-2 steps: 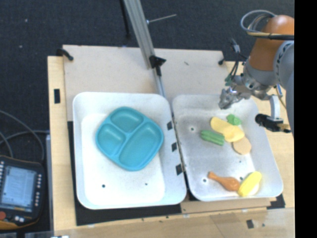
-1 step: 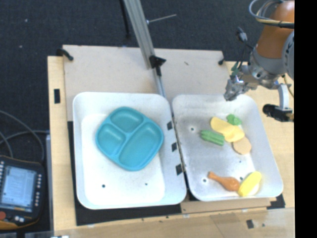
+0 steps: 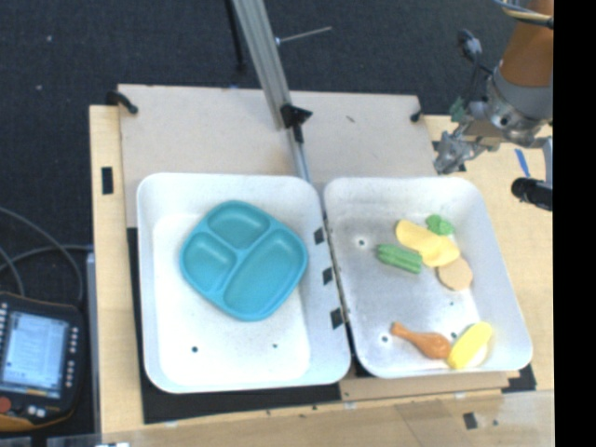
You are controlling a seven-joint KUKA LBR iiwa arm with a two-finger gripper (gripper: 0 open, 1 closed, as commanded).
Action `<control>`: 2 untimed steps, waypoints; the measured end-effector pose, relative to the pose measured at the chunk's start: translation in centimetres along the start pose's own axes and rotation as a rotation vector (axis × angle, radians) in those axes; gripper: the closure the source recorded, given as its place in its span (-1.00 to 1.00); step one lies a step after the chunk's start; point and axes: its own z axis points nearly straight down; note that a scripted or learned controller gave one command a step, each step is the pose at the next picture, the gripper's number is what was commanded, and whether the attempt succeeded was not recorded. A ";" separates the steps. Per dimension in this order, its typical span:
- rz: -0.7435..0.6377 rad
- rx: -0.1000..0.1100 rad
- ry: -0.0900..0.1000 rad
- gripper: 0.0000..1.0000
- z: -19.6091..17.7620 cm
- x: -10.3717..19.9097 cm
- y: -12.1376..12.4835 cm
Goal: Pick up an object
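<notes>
The right bin point(image 3: 363, 343) holds several toy foods: a green pickle point(image 3: 399, 258), a yellow piece with a green top point(image 3: 428, 241), a tan round slice point(image 3: 455, 274), an orange drumstick point(image 3: 420, 340) and a yellow lemon-like piece point(image 3: 470, 344). The gripper point(image 3: 451, 155) hangs above the bin's far right corner, beyond the rim and well clear of the food. Nothing shows between its fingers.
The left bin point(image 3: 168, 352) holds a blue divided plate point(image 3: 244, 259). A slanted aluminium bar point(image 3: 265, 54) rises from the back between the bins. A handheld pendant point(image 3: 33, 357) lies off the bench at lower left.
</notes>
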 end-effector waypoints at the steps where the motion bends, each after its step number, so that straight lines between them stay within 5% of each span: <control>1: -0.002 0.007 0.003 1.00 0.1 6.1 -1.2; 2: -0.002 0.007 0.004 1.00 -0.7 11.0 -2.2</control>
